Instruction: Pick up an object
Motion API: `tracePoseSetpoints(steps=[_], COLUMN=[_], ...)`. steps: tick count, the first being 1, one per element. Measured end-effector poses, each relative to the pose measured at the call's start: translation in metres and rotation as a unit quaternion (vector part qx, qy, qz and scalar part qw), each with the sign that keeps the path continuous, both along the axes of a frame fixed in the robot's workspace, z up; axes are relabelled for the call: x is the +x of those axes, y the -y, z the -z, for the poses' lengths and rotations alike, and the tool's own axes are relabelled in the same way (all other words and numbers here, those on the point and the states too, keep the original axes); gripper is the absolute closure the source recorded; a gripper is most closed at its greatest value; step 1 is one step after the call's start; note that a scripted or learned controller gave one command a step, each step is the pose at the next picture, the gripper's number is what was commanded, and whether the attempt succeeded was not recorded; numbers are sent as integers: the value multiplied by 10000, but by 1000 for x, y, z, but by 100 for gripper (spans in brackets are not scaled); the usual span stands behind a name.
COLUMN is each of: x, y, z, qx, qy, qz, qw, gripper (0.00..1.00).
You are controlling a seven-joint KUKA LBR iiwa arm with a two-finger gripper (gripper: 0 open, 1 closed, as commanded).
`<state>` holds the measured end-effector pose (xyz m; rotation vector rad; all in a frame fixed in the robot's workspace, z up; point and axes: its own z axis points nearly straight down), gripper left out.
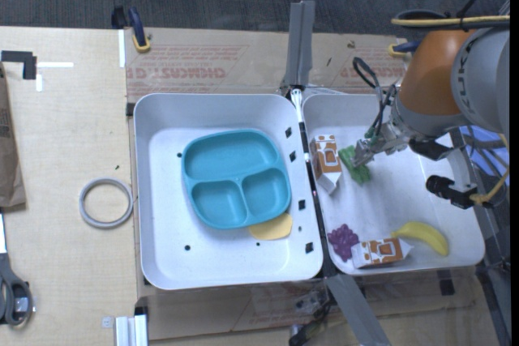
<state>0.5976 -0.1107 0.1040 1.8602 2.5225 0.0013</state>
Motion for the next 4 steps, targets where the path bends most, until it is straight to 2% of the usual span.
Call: tracePoseSetpoints(steps=[1, 2, 3, 4], x=[6, 5, -5, -16], y=[-49, -49, 4, -1], z=[-97, -97, -2, 13], qx=[13, 12, 13, 20], qy=[-33, -36, -31, -40], qz=[579, 577, -198, 179], qw=[9983, 9983, 9998, 9998], gripper=[100, 0, 0, 0])
